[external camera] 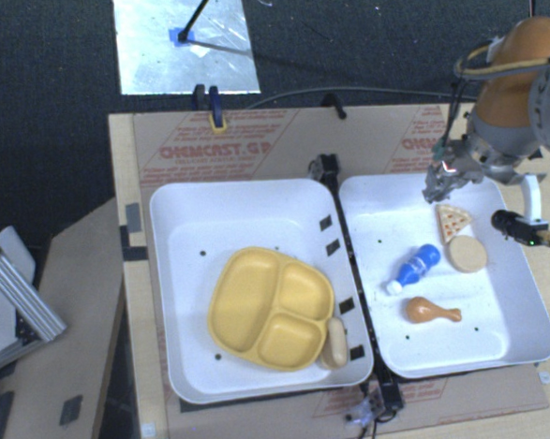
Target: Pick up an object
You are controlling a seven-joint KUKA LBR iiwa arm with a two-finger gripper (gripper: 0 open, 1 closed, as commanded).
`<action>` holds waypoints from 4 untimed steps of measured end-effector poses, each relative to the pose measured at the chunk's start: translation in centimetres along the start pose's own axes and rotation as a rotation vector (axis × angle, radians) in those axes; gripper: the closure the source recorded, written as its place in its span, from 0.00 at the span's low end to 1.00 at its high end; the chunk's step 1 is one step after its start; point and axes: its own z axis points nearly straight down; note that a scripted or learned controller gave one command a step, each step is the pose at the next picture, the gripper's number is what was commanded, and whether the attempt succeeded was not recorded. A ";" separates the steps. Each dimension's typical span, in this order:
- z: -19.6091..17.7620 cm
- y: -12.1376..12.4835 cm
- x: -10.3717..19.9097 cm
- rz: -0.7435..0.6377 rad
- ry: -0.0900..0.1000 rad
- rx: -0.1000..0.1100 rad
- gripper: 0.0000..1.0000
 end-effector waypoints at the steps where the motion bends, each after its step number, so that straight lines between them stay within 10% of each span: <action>1: -4.6 -0.4 0.0 0.000 0.000 -0.001 1.00; 2: -7.9 -0.2 0.0 0.000 0.000 0.002 1.00; 4: -7.4 -1.4 11.2 -0.002 0.003 0.006 1.00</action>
